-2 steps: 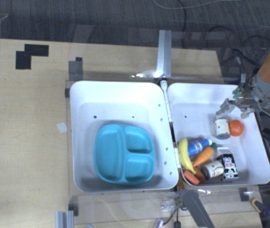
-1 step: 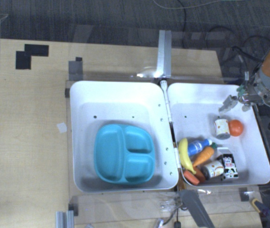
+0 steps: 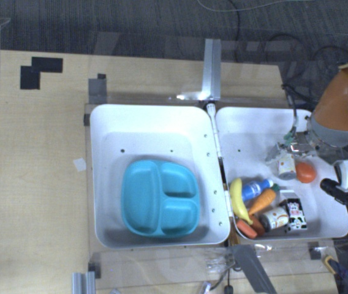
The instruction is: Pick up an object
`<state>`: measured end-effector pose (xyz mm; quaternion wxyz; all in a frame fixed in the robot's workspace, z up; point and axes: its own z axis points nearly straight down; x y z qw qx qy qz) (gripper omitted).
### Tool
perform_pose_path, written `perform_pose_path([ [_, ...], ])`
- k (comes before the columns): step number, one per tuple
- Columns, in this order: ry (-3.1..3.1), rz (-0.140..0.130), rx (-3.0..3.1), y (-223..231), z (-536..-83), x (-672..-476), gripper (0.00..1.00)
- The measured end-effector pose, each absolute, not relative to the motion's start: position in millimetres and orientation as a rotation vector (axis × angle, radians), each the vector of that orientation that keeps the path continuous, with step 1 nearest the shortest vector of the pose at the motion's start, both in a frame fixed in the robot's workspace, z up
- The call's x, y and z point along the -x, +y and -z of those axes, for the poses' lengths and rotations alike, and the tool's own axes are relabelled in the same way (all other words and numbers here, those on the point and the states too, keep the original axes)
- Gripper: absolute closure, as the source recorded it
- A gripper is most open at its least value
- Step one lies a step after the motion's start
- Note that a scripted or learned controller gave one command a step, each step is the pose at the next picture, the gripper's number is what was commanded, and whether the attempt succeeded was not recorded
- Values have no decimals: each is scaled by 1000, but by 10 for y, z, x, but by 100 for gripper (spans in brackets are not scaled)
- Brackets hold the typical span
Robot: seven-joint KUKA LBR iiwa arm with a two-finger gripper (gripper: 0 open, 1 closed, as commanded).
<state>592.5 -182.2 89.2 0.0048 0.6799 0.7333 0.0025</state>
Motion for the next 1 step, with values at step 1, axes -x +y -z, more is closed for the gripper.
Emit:
perform_pose_path([
  [1, 2299, -13, -2122, -1801, -1007, -5945, 100],
])
